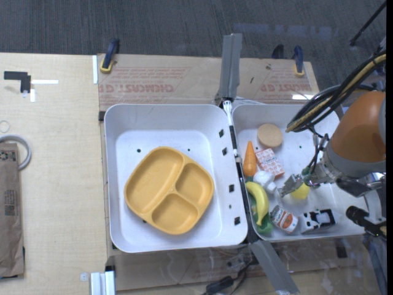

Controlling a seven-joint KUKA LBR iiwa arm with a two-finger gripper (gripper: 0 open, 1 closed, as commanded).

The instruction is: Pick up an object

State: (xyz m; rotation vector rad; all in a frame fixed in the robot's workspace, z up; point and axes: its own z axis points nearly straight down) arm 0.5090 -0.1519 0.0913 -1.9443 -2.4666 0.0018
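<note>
The right bin [344, 229] holds several small items: a round tan disc [269, 135], an orange carrot [249, 158], a red and white packet [269, 161], a yellow banana [258, 200], a small can [284, 219] and a black and white object [318, 219]. My gripper [293, 185] hangs low over the middle of this bin, right against a small yellow piece [301, 192]. That piece sits at the gripper's tip, partly hidden by it. Whether it is being gripped is unclear.
A yellow divided plate [170, 190] lies in the left bin [116, 134]. A ridge [230, 152] separates the two bins. Black and yellow cables [325, 103] run over the right bin's far corner. A brown bag [9, 201] lies on the bench at far left.
</note>
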